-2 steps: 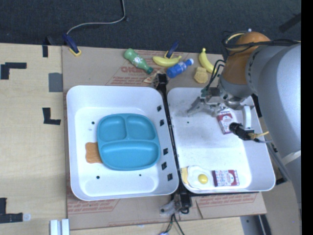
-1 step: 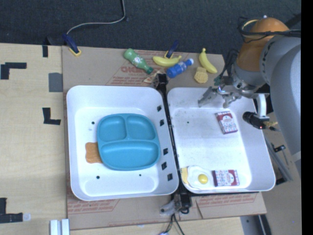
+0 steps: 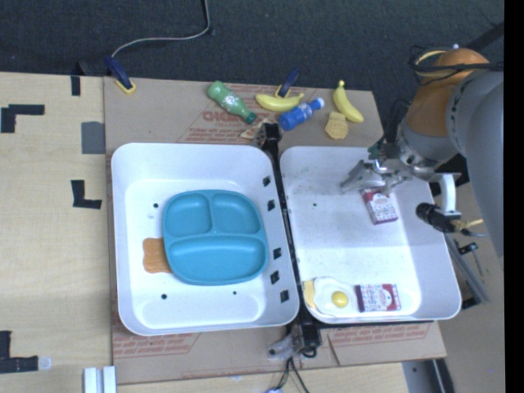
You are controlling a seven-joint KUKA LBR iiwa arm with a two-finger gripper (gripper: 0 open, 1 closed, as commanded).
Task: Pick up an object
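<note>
Item: end effector [image 3: 378, 175], reaching into the right bin [image 3: 360, 260] near its far right corner; you are looking at the approach step. Fingers are spreading wide, holding nothing. Target: small red-and-white packet [image 3: 381, 208], lying just below the fingertips, apparently apart. Next move, in my judgement: lowering squarely over it, then closing.

red-white packet [image 3: 381, 208], flat, right bin [image 3: 409, 256], below gripper [image 3: 378, 175]
</note>
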